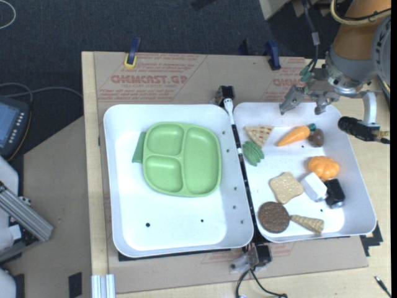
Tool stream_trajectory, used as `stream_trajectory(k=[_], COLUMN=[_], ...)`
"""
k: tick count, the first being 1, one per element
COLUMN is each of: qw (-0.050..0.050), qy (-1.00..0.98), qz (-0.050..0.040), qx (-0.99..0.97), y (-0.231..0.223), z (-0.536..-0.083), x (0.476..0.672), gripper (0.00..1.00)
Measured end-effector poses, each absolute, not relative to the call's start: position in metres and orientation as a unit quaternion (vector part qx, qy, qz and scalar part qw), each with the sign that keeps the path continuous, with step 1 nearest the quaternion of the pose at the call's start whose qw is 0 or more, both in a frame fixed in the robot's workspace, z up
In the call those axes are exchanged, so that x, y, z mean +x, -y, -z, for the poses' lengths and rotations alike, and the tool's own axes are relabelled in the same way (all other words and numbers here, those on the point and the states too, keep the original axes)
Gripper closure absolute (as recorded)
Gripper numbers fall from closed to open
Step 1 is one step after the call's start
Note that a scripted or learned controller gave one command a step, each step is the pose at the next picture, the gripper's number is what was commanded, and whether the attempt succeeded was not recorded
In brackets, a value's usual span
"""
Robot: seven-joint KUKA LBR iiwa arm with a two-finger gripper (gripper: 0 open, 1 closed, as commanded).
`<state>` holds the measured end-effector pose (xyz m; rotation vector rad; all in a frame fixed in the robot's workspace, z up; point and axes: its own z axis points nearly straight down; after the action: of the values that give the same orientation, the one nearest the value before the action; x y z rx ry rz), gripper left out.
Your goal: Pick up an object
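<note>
My gripper [304, 106] hangs open over the far edge of the right bin [363, 172], its two fingers spread with nothing between them. Just below it lies an orange carrot [292, 136] with a dark brown piece [316, 138] at its tip. A tan wedge [258, 133] and a green leafy piece [252, 152] lie at the bin's left side. Further toward the front are an orange fruit [324, 166], a white block [314, 186], a black block [334, 192], a slice of bread [285, 187], a brown patty [273, 216] and a cone [308, 223].
The left bin [124, 185] holds a green divided plate [182, 159]. A black divider strip [236, 143] runs between the bins. Clamps [131, 55] hold the cardboard sheet at the back. The arm's grey wrist and orange band [363, 17] rise at the upper right.
</note>
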<state>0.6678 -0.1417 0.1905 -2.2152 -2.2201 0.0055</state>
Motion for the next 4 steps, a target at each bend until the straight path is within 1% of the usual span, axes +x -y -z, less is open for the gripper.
stream_trajectory(k=[1,2,3,4], qw=[0.003,-0.001,-0.006,-0.004], qy=[0.708,0.708,0.708,0.708], qz=[-0.0019,0.0023,0.0044,0.0025], qx=[-0.706,-0.707,-0.706,-0.707], y=[0.139,0.138,0.139,0.136], z=[-0.128,-0.088,-0.103,-0.161], x=[0.673,0.676,0.678,0.69], gripper=[0.0,0.0,1.0,1.0])
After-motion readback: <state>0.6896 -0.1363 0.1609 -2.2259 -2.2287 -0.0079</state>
